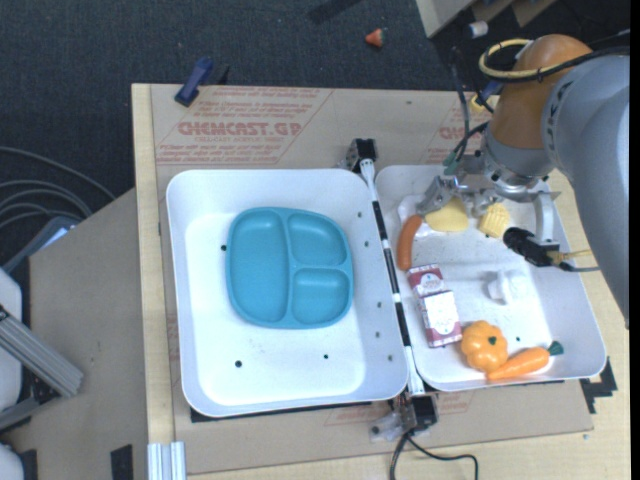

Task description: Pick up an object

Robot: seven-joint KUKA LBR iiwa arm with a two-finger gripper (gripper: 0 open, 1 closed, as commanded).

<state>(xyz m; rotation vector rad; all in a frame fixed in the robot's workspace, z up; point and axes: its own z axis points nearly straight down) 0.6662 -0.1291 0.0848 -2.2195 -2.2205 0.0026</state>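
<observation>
The gripper [470, 203] is hovering low in the right bin [580, 313] over a yellow toy [449, 219], fingers' spread impossible to tell, so it is needing to straddle that piece squarely before closing.

A yellow corn [494, 218] and pale banana [449, 219] are lying together near the right bin's [575, 308] far edge.

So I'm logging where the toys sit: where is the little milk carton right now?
The milk carton lies in the right bin, near its left wall, just below the orange hot dog and left of the small orange pumpkin.
</observation>
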